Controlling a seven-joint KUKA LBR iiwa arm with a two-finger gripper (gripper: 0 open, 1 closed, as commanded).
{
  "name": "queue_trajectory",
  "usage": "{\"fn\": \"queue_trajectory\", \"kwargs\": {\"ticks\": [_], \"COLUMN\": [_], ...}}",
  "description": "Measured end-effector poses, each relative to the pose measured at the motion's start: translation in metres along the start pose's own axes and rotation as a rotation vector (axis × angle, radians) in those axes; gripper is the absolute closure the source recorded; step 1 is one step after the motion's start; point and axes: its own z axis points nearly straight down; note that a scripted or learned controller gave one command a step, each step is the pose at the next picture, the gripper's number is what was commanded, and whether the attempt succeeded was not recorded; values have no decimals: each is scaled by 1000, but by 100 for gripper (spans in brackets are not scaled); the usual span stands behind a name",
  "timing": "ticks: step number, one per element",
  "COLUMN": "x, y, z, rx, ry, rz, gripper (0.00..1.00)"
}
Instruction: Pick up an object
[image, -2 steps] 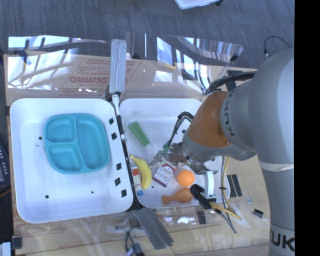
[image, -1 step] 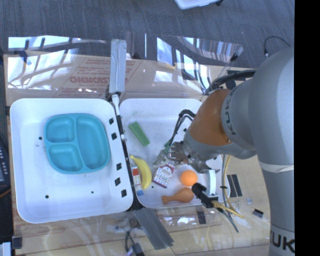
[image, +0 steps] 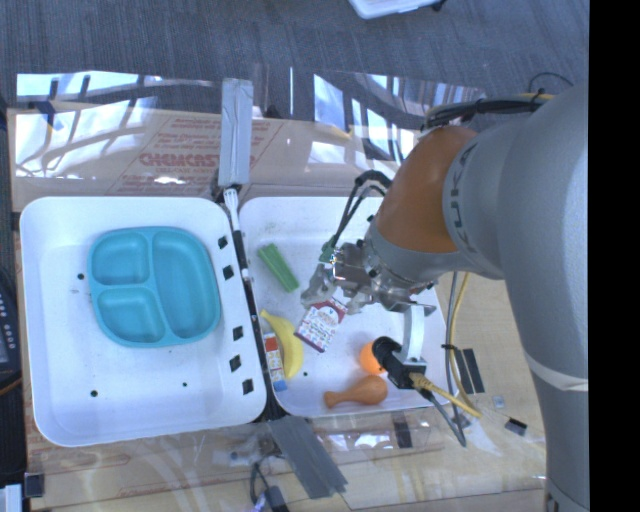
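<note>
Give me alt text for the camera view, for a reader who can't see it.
The arm's pincer hangs over the right bin, by a small red-and-white carton, a green block, a banana and an orange pear-shaped toy. The left bin holds a blue divided plate.
</note>
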Motion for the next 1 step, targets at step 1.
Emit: {"fn": "queue_trajectory", "kwargs": {"ticks": [1], "x": [-36], "y": [-24], "z": [-59], "rx": [0], "ry": [0], "rz": [-9], "gripper": [100]}}
